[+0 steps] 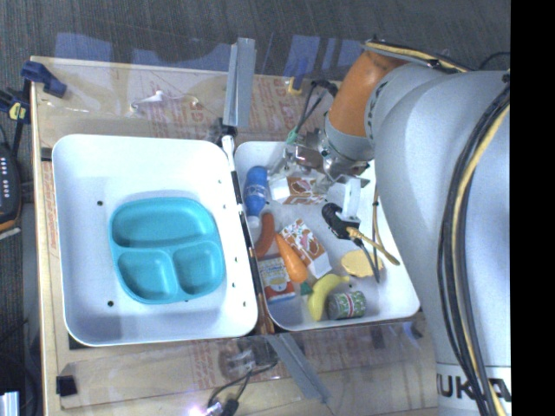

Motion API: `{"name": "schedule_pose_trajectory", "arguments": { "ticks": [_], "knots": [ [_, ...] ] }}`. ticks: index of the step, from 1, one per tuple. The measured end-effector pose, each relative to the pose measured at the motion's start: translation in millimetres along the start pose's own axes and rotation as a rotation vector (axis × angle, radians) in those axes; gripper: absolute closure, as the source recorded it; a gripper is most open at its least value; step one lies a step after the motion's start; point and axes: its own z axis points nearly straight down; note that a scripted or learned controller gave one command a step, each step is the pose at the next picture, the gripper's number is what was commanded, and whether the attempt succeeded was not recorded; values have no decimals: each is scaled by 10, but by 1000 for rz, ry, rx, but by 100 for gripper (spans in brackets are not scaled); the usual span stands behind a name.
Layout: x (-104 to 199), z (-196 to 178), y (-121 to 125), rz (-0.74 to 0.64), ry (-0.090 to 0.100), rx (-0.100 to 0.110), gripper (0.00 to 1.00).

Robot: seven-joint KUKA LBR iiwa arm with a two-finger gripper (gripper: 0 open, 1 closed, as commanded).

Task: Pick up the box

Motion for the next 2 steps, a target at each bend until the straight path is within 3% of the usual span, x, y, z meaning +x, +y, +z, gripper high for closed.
{"name": "schedule_pose_trajectory", "arguments": {
  "ticks": [1, 2],
  "knots": [
    [-172, -26, -563, 22, 0, -11, 0],
    [-216, -180, -623, -113, 1, 26, 0]
  ]
}}
